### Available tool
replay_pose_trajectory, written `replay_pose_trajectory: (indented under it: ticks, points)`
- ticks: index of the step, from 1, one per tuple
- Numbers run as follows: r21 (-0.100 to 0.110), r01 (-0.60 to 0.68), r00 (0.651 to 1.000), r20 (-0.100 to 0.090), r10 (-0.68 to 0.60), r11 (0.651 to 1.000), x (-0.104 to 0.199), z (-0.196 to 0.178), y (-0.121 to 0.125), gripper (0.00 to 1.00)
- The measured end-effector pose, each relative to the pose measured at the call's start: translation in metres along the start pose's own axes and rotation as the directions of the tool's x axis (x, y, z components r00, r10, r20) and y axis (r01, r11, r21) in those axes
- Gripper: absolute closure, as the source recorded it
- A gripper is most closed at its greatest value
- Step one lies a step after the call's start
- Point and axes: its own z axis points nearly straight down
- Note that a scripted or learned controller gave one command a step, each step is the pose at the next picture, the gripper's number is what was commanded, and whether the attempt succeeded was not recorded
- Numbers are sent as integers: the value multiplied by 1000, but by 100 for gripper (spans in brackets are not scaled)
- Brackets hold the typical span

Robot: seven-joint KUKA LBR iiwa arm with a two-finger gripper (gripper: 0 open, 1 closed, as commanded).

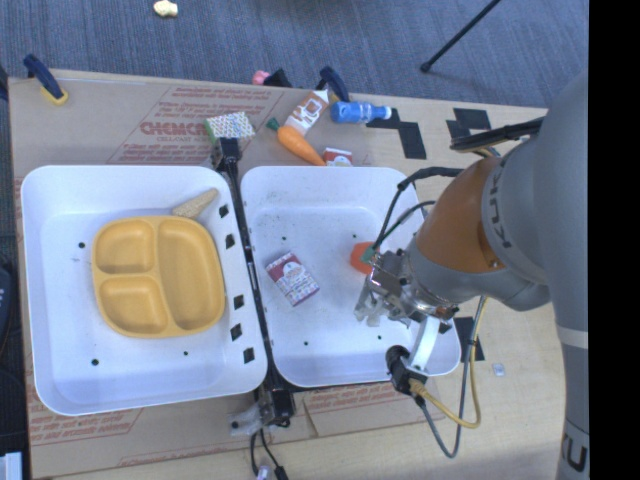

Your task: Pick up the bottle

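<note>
My gripper (373, 306) hangs low over the right part of the right bin (300, 363), the grey arm with its orange band coming in from the right. Just up and left of it lies a small orange-red object (360, 257), partly hidden by the wrist, so I cannot tell what it is. A white bottle with an orange label (306, 111) and a blue bottle (357, 113) lie on the cardboard behind the bins, outside them and far from the gripper.
A small red and white carton (291, 277) lies mid right bin. The left bin (40, 298) holds a yellow divided plate (158, 275) and a tan cone (195, 204). A carrot (298, 145), a small red box (338, 155) and a green patterned box (229, 126) sit behind the bins.
</note>
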Motion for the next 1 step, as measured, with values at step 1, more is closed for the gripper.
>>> replay_pose_trajectory:
  ticks: [1]
  points:
    - [-4,-144,990,-1,144,990,-24,-122,15,100]
